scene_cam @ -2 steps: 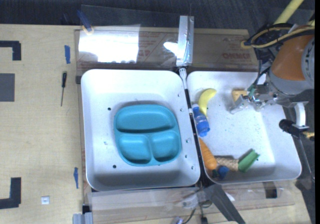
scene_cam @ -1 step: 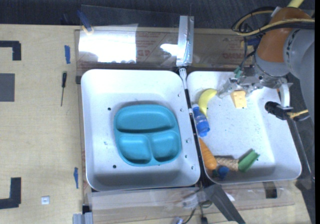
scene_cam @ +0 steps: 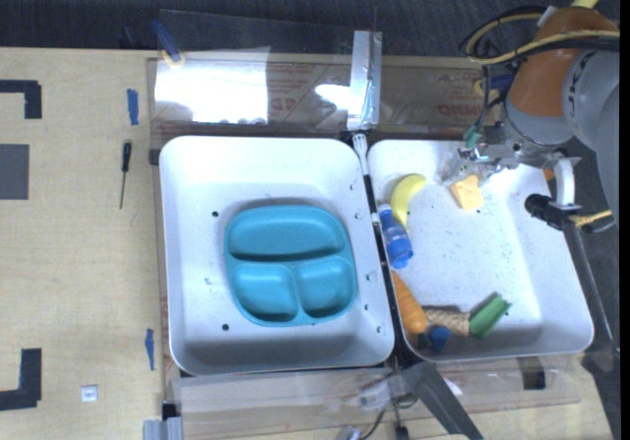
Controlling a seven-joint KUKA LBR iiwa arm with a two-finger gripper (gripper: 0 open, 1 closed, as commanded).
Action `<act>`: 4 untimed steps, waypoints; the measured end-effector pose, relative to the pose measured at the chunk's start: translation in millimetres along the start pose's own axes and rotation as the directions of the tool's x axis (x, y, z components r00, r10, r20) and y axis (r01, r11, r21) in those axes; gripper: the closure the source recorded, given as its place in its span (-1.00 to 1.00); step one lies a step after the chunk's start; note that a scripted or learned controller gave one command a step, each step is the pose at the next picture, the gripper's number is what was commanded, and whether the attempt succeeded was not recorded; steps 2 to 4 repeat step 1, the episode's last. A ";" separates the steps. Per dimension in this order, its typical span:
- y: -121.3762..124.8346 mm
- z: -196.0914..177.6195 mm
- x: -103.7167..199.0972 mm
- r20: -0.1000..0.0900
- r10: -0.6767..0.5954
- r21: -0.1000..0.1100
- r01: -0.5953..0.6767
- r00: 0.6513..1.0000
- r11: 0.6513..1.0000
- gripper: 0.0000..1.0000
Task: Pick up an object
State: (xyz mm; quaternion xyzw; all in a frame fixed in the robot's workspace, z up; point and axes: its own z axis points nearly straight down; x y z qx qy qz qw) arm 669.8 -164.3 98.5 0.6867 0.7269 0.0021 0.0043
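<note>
A single fixed camera looks down on the bench [scene_cam: 69, 261] from above at a slight slant, far enough back to take in both white bins: the left bin [scene_cam: 187, 182] mid-frame and the right bin [scene_cam: 532, 281] toward the right. The arm [scene_cam: 566, 84] enters at the upper right corner.

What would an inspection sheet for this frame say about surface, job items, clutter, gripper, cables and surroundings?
Surface: two white bins, left bin and right bin.
Job's things: yellow banana, blue bottle, orange carrot, green block, yellow cheese wedge in right bin; blue divided tray in left.
Clutter: nothing seen.
Gripper: gripper above right bin's far edge, near the cheese wedge.
Cables: yellow cable looped over the arm.
Surroundings: screwdriver on bench.
</note>
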 end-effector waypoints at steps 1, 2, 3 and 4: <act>-4.4 -104.1 47.9 -0.002 0.040 -0.004 -0.040 0.999 0.999 1.00; -4.4 -104.1 47.9 -0.002 0.040 -0.004 -0.040 0.999 0.999 1.00; -4.4 -104.1 47.9 -0.002 0.040 -0.004 -0.040 0.999 0.999 1.00; -4.4 -104.1 47.9 -0.002 0.040 -0.004 -0.040 0.999 0.999 1.00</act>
